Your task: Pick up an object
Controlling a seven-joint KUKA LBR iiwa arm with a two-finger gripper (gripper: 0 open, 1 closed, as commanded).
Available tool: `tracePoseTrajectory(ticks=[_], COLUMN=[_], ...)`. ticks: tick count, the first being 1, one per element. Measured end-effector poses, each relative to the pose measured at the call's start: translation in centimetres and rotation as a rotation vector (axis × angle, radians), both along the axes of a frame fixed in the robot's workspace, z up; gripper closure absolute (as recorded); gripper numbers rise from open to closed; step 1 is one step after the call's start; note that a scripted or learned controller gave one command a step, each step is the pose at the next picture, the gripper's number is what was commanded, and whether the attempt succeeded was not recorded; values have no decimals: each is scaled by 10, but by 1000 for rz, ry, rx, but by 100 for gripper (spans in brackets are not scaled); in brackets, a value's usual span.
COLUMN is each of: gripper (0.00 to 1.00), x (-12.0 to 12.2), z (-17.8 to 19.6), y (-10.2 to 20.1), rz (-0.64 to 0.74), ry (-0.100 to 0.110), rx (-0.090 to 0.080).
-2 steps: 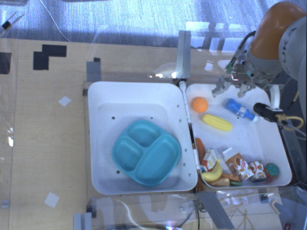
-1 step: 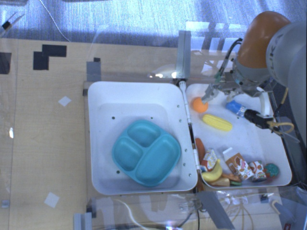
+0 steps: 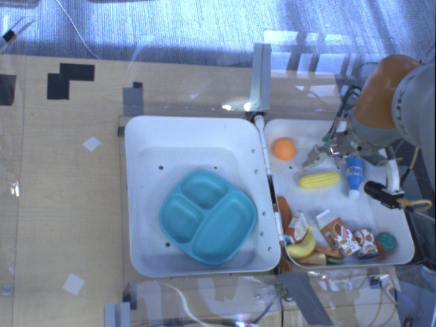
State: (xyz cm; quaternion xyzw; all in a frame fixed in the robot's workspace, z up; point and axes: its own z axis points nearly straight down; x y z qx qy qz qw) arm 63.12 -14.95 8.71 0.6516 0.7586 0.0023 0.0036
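Corn cob point(image 3: 319, 180) lies unpicked in the right bin point(image 3: 406, 251), just below the spread, empty gripper point(image 3: 317, 156), so grasping remains.

A blue plate point(image 3: 208, 216) sits in the left bin point(image 3: 146, 142). Black tape point(image 3: 70, 78) is stuck on the bench point(image 3: 61, 203).

We see a wooden bench point(image 3: 61, 182) bearing two white bins: the right bin point(image 3: 402, 251) beneath the fingers, the left bin point(image 3: 143, 182) well away from them.
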Motion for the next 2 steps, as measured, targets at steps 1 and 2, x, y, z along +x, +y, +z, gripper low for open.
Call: tracePoseTrajectory(ticks=[1,2], gripper=[100,0], x=[3,3], z=[14,14], y=[1,1], rz=[1,1], ry=[-10,-10], rx=[0,0])
